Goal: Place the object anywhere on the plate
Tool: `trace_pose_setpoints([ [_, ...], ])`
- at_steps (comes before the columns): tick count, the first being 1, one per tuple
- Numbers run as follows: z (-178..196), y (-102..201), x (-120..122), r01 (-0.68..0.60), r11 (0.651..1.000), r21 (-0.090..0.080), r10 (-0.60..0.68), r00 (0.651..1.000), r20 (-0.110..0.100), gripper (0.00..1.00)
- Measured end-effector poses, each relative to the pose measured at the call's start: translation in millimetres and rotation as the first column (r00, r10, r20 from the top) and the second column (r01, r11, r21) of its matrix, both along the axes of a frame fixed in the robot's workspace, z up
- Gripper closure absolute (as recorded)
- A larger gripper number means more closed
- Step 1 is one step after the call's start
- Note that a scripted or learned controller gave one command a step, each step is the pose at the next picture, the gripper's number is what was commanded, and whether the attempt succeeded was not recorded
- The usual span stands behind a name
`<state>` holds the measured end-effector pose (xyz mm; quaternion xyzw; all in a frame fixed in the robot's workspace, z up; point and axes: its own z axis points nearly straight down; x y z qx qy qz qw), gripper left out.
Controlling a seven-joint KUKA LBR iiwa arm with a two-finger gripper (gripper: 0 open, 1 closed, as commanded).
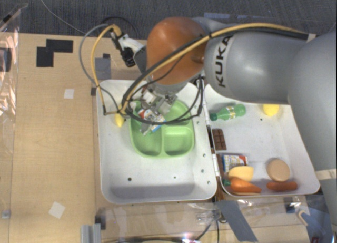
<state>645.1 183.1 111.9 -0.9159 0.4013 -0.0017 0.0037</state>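
Note:
The green plate (176,144), split into compartments, lies in the left white bin (158,189). My gripper (152,109) hangs low over the plate's far left part, under the orange wrist band. A small object with red, white and blue on it (151,116) sits right at the gripper's tip, over the plate's back left compartment. Whether it is gripped or resting on the plate I cannot tell. The arm hides the plate's far edge.
A small yellow item (119,120) lies left of the plate. The right bin (305,147) holds a green bottle (227,113), a yellow fruit (270,110), a chocolate bar (219,139), a small box (234,160), a carrot (245,186) and a round bun (278,169).

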Motion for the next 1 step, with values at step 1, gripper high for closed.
trace_pose_setpoints([
  [1,70.9,13.0,-52.4,0.129,0.992,0.004,-0.129,0.992,0.004,0.0],
])
